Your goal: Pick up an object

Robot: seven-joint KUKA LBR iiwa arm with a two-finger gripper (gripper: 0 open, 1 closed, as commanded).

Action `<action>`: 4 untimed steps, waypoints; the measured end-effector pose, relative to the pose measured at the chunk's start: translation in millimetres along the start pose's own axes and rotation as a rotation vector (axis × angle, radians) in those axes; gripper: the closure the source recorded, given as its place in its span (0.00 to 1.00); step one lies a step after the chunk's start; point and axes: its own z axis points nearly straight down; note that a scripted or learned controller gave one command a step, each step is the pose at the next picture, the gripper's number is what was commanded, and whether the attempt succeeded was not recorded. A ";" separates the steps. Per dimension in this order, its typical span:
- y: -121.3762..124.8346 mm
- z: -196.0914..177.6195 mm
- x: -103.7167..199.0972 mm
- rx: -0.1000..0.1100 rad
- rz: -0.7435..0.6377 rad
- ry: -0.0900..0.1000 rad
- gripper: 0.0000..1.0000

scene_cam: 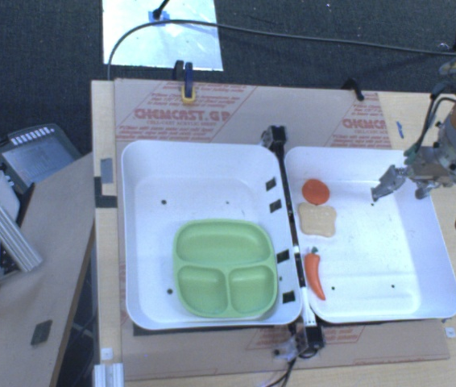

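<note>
Dark carpet behind, a bench [236, 103] laid with brown board under two shallow white bins. In the right bin [421, 297], three candidates bunched along the left wall: an orange-red round piece [316, 190] at the far end, a pale flat slice, perhaps toy bread [317, 220], just nearer and almost touching it, then a toy carrot [314, 273] lying lengthwise, a little apart. In the left bin [147, 216], a green three-compartment plate [225, 268]. Above the right bin's far right corner, the gripper [391, 184], pointing left toward the pieces but well apart from them, nothing visibly held; whether spread or closed, impossible to tell at this angle and blur. Apparently the approach step, no contact made. Next move likely: travel left over one piece, line up across its narrow side, descend; the flat slice probably hardest to pinch. Readable on the board in red: "CHEMCAST GP", printed again at a slant on the right.
</note>
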 end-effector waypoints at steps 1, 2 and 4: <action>2.5 -6.2 0.4 -0.011 -0.003 -0.002 0.00; 3.3 55.9 -2.1 -0.008 -0.001 -0.001 0.00; 5.9 142.8 0.0 -0.008 -0.001 -0.001 0.00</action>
